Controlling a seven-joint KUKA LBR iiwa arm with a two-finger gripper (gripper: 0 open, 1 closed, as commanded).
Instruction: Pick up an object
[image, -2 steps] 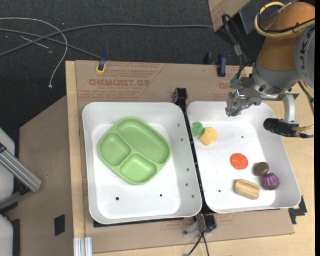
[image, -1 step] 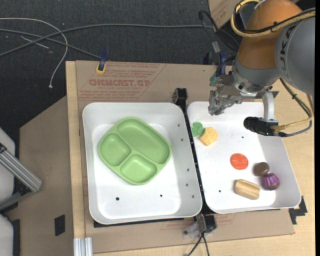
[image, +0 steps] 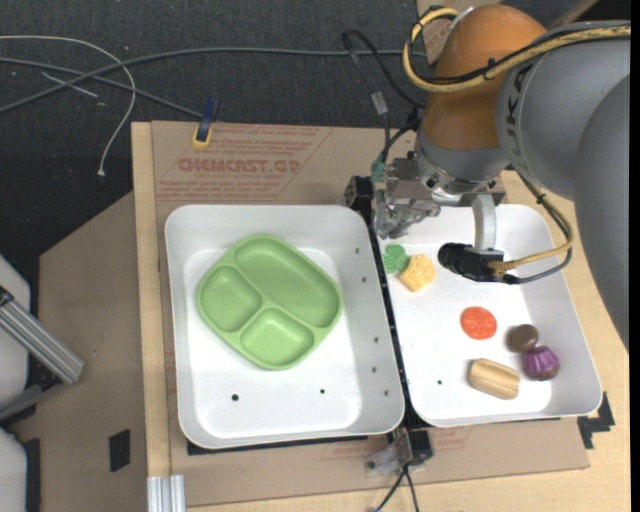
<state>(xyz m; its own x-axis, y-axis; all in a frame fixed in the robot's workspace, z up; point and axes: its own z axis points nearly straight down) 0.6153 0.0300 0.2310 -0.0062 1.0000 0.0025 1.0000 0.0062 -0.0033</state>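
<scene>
My gripper (image: 398, 222) hangs over the far left corner of the right bin (image: 560, 300), just above a small green piece (image: 392, 257). A yellow corn-like piece (image: 418, 272) lies touching the green one on its right. Further forward in the same bin lie a flat orange-red disc (image: 478, 322), a brown ball (image: 521, 338), a purple lump (image: 541, 362) and a tan bread-like roll (image: 494, 378). I see nothing held by the gripper.
The left bin (image: 200, 400) holds a green divided plate (image: 268, 300). A black connector with a yellow cable (image: 472, 262) hangs from the arm over the right bin. The two bins' rims meet along a ridge (image: 385, 310). Cardboard lies under the bins.
</scene>
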